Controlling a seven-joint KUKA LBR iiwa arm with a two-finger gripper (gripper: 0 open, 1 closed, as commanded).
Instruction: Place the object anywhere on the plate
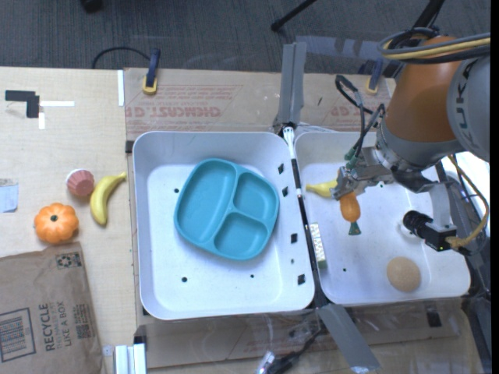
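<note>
Hand (348, 187) of the grey-and-orange arm hangs over the left part of the right bin (437, 287), with a small orange carrot (351, 209) dangling from its fingers, green tip down, so it looks closed on the carrot. Just left of it a yellow banana (320, 188) lies near the bin wall, and a tan egg-like ball (404, 274) sits well apart toward the near corner. Over in the left bin (156, 287) the blue divided plate (227, 208) lies flat in the middle.
</note>
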